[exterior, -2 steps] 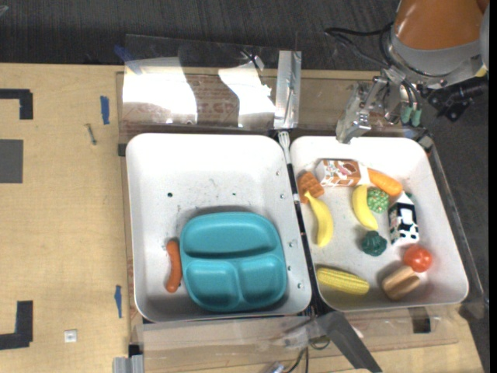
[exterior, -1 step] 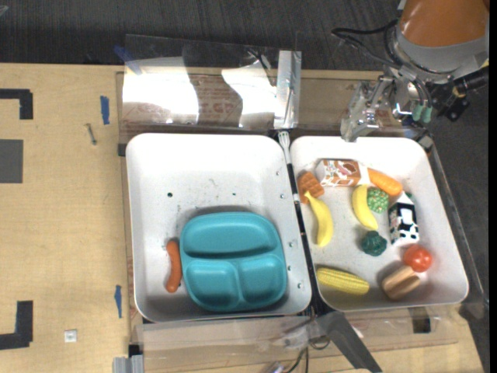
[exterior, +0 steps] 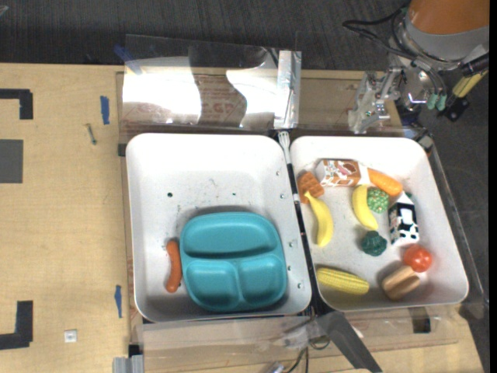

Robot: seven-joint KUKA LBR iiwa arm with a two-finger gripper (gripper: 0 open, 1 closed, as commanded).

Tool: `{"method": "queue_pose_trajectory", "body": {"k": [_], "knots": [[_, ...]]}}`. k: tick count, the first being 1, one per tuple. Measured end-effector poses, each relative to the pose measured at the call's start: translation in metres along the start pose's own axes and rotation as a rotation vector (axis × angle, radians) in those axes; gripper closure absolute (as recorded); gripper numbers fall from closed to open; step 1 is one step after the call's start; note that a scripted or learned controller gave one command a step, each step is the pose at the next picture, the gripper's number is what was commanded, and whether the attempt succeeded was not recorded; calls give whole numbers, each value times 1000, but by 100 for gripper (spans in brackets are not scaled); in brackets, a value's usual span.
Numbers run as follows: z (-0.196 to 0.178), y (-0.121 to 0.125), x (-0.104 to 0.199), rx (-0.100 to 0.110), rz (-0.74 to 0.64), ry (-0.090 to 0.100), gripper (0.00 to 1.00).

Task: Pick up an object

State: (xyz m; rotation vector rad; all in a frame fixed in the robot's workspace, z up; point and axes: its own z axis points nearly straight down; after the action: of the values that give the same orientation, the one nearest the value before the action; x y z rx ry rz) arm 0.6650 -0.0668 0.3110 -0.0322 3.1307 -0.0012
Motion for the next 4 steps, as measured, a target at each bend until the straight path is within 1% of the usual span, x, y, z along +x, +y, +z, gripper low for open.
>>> {"method": "queue_pose_trajectory", "body": {"k": [1,2,3,4], "knots": [[10,4,0,-1,-67,6,100],[28,-4,56,-2,-262,7,100],[14,-6,33,-2,-420,0,100],[16,5,4,-3,-437,1,100]]}}
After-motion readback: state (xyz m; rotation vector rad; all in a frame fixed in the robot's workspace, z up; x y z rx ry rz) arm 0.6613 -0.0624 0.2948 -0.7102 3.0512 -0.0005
